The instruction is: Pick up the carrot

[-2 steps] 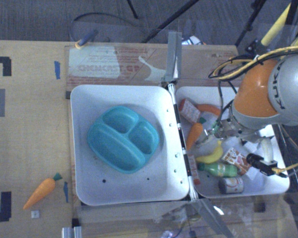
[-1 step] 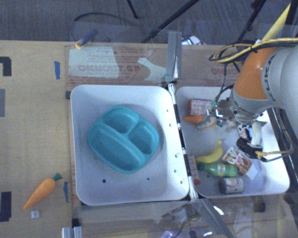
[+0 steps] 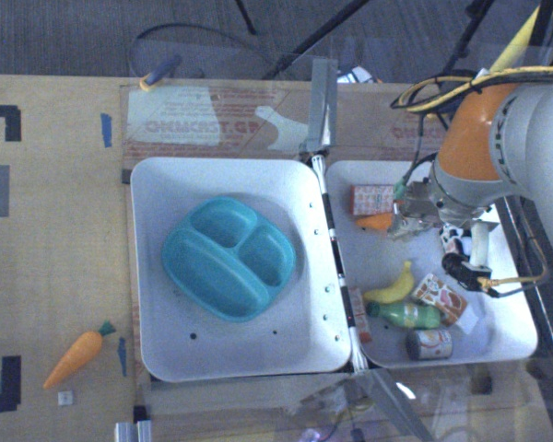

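**Hand low in the right bin, beside an orange piece**

You had the two-finger hand [image 3: 407, 221] down in the upper left part of the right shallow white bin [image 3: 511, 339], hanging from the grey arm with the orange band [image 3: 475, 145] that reached in from the right. Whether the hand was wide or narrow you could not tell from this slant; its tips were lost in dark clutter. Just left of the hand lay a small orange carrot-like piece [image 3: 376, 221], touching or nearly touching it, and nothing showed that piece between the tips. Directly above the piece sat a small red and white printed box [image 3: 372, 198].

Further down the same bin you had a yellow toy banana [image 3: 393, 288], a green plastic bottle lying on its side [image 3: 404, 315], a white and orange printed carton [image 3: 440, 298] and a small grey and red can on its side [image 3: 429, 343], all near one another.

In the left shallow white bin [image 3: 157, 187] lay a teal plastic divided plate [image 3: 229, 258]. Well apart from both bins, on the tan worktop [image 3: 46, 274] at the lower left, lay a larger orange toy carrot with a green top [image 3: 74, 357], tilted, its green end up and to the right.
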